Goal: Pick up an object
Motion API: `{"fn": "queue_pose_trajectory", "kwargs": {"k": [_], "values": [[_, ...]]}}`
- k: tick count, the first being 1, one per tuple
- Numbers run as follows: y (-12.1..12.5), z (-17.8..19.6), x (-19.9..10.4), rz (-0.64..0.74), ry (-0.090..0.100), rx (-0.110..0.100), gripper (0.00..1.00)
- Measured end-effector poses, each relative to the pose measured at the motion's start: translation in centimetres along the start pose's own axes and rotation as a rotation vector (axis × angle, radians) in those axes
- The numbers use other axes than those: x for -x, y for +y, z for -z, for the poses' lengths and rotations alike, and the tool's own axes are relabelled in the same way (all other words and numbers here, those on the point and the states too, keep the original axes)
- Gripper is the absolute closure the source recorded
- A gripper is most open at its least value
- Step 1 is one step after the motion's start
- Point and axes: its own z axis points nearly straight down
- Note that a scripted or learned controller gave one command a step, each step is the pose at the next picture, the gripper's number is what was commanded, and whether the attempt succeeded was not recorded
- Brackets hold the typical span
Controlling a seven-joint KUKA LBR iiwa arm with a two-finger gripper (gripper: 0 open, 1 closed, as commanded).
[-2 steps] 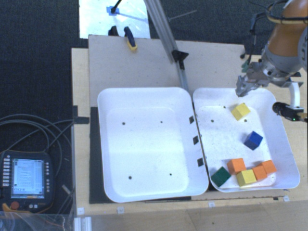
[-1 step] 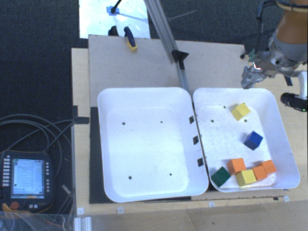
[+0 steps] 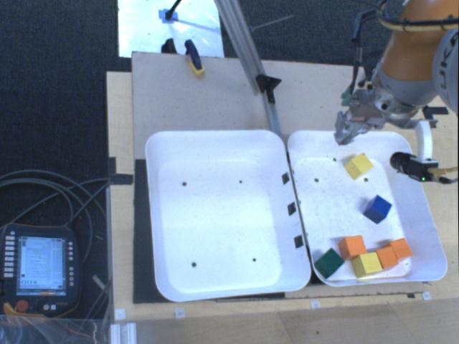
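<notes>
On the tan tabletop [image 3: 215, 99], the end effector [image 3: 348, 132], fingers' spread impossible to tell, hangs near the right bin's [image 3: 430, 224] far rim beside the yellow cube [image 3: 358, 165], so descending here might strike the rim.

We see the arm [image 3: 423, 41] as a thick rounded body in grey, with a broad orange band [image 3: 427, 9] wrapping its upper segment like a dome. Thin dark cables [image 3: 356, 38] loop along its left side and across the top of the orange part. Lower down the casing narrows into a metallic grey wrist block, and the end effector [image 3: 346, 136] (small, dull silver, rather angular) hangs from it.
</notes>
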Motion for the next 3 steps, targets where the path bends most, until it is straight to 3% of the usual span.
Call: {"fn": "queue_pose_trajectory", "kwargs": {"k": [3], "values": [[-8.2,0.4,-15.3,0.002,0.001,0.0,1.0]]}}
